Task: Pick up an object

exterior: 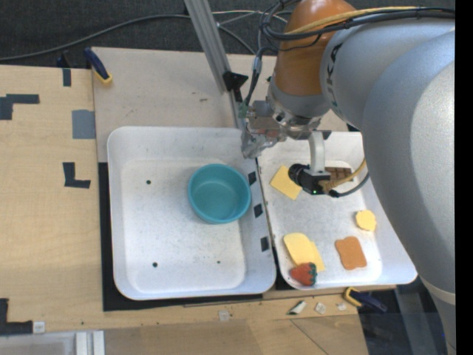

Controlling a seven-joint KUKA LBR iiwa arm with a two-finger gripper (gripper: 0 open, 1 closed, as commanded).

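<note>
Nearby: a blue-and-yellow clamp (98, 65) sits at the far left of the counter (44, 220), and a second clamp (358, 297) at the near edge by the right bin. A grey metal strut (211, 46) slants down toward the bins' far side.
In the way: the grey arm (414, 124), orange-banded, overhangs the right bin's far right part.
Gripper (255, 137): over the far end of the rims where the two bins meet. I cannot tell whether it is released or clenched.
Left bin (129, 272): white, shallow, speckled, with rounded corners.
Bowl (219, 192): teal, round, smooth and upright in the left bin, close to the shared rim.
Right bin (399, 272): white and shallow.
Square (285, 182): flat and yellow, turned like a diamond; the piece nearest the gripper.
Slab (301, 248): pale yellow, rounded, touching the strawberry.
Strawberry (303, 274): red with green, in the near left corner.
Toast (350, 254): orange-brown, flat, with rounded corners, right of the slab.
Chip (365, 220): small, yellow and lumpy.
Brown piece (341, 174): partly hidden, so its shape is unclear.
</note>
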